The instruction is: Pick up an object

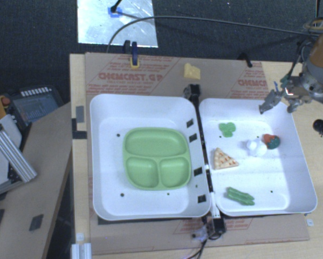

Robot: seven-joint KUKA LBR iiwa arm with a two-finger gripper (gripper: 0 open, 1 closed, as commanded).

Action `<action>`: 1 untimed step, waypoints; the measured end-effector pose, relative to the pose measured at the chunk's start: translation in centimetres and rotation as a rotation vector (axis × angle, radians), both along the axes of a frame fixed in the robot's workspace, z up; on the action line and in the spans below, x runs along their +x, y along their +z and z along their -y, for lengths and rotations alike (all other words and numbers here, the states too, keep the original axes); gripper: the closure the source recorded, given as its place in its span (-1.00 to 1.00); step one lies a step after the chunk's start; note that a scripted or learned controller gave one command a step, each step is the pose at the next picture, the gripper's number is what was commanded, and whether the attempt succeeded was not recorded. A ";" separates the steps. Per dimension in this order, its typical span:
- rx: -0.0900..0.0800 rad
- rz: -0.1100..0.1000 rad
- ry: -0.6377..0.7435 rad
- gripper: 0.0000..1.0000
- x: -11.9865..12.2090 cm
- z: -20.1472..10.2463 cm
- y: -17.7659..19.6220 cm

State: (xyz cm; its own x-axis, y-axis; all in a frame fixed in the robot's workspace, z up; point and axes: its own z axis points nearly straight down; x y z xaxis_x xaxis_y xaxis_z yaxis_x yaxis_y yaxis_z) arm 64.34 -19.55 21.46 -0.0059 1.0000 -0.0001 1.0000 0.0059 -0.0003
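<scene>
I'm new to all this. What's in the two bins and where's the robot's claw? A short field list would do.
left bin: green divided tray
right bin: green round piece, pizza slice, white lump, red-and-green piece, green pod
gripper: open, above the right bin's far edge, holding nothing

Two bins, left (104, 144) and right (296, 161), both plain white. Left bin: pale green divided tray (156, 158), no pattern. Right bin: small bright green piece (227, 127) at 11 o'clock; white lump (255, 147) near centre, with a red and dark green item (271, 141) at its 2 o'clock; tan pizza-like wedge (224, 159) speckled with red dots at 9 o'clock; dark green pod shape (240, 196) at 6 o'clock. Under the bins, brown cardboard (150, 72) with faded red lettering. Backdrop dark blue-black cloth (32, 31). Silvery foil-like sheet (115, 15) at 12 o'clock, with a blue mark.
</scene>
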 end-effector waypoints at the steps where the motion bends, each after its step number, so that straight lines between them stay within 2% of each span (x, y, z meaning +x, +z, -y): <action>1: 0.000 -0.001 -0.004 -1.00 0.1 0.6 -6.0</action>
State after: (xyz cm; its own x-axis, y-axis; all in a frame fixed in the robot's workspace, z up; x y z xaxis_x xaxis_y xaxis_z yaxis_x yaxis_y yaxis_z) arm 64.47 -20.11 15.41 -0.0018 1.0000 -0.0003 1.0000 0.0018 -0.0016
